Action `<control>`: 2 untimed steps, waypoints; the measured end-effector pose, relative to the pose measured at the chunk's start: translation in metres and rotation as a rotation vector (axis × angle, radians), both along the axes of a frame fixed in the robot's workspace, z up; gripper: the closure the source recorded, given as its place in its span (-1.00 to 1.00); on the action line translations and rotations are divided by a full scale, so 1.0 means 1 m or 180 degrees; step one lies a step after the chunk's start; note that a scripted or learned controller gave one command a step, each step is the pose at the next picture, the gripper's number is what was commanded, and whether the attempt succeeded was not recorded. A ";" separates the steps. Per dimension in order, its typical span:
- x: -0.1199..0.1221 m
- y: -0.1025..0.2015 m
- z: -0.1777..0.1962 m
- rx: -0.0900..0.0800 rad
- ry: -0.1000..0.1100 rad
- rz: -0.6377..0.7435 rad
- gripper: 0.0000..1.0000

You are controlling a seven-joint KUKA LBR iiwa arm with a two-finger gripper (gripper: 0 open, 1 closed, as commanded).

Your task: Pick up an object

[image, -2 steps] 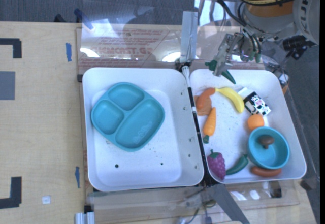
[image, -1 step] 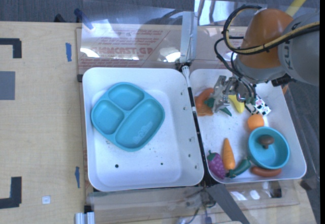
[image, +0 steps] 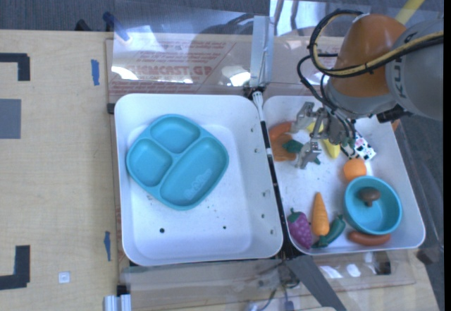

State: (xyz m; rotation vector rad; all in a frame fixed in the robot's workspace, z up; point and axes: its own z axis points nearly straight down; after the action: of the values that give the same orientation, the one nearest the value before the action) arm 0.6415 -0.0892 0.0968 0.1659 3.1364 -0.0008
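Toys crowd the right bin; the gripper, fingers apparently spread and empty, hangs over its upper left, an orange piece just to its left.

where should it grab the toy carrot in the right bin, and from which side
Judging by its pose, grip the carrot across its thick middle, coming straight down from above. It lies flat on the right bin floor, lengthwise toward the camera, with open floor on its left. The grapes and green vegetable crowd its lower end.
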 end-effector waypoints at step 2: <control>-0.120 -0.041 -0.007 -0.0001 -0.0032 -0.0336 -1.00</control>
State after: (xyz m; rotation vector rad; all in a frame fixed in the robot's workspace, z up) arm 0.5218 -0.1302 0.0894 0.3302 3.1134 -0.0003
